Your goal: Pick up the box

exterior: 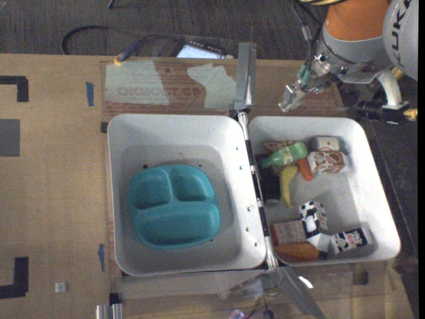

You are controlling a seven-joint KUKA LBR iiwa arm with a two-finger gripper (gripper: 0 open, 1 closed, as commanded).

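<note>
The box [289, 231] is a small flat carton, reddish-brown with a pale label, lying on its broad face in the right bin [378, 178]. It sits near that bin's front left corner, close to the front wall, touching the cow-patterned cartons beside it.

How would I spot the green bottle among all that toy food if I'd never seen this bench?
Start at the right-hand white bin, the one crowded with small items. Along its far-left side, near the divider between the bins, lies the green bottle on its side. It is the only green thing there, just above a yellow banana.
</note>
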